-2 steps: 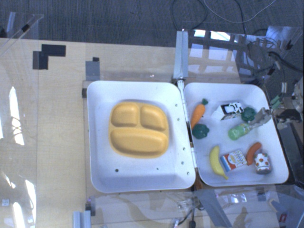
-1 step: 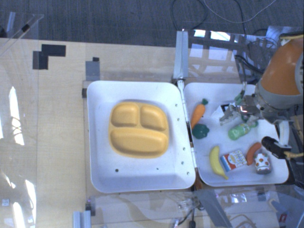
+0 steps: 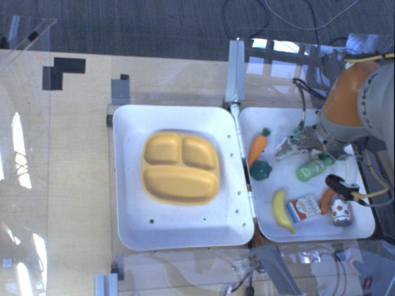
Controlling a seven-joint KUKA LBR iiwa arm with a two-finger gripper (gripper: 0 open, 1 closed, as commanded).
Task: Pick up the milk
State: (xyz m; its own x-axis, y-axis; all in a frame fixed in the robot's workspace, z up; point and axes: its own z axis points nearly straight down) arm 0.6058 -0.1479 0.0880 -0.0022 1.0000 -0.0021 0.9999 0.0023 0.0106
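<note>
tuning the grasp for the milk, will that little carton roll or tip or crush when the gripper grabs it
The small white, blue and red milk carton looks boxy with flat faces and lies flat in the right-hand white bin, so it probably won't roll. It looks like thin card, so a hard squeeze may dent it. The yellow banana lies close beside it and could get nudged.

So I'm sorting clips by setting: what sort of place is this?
Probably a robotics lab bench, not a kitchen: two white bins, toy food like a banana and milk carton, and loose cables.
</note>
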